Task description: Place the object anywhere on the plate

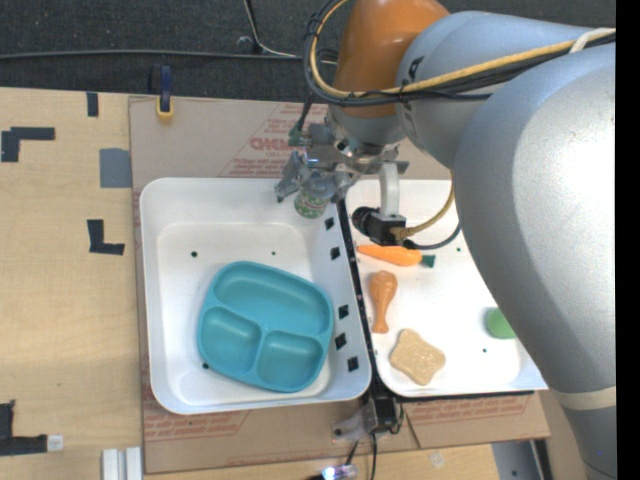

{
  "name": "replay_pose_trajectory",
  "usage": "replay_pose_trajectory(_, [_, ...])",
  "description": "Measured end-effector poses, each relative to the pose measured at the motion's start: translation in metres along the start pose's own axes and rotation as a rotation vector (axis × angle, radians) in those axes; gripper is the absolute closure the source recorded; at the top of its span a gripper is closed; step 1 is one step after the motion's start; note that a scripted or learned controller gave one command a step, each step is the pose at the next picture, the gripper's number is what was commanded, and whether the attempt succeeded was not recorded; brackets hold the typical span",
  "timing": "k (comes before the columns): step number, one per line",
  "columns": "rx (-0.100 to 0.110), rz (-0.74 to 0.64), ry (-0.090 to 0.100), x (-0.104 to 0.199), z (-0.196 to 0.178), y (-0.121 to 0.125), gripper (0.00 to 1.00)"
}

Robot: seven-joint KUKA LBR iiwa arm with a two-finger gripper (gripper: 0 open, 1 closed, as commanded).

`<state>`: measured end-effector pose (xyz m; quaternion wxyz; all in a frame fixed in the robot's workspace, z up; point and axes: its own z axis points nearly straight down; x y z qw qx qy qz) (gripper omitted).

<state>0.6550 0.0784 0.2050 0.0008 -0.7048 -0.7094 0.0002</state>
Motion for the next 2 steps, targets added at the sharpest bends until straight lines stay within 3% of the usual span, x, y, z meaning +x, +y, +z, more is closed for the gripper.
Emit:
replay_pose_trajectory(1, [-0.003, 0.000, 0.001, 0.0508, -0.0297, 0.0056, 1.00])
replay_pose_trajectory(2, [0.000, 0.004, -0.002, 0.0474, -0.0278, 0.0053, 0.00])
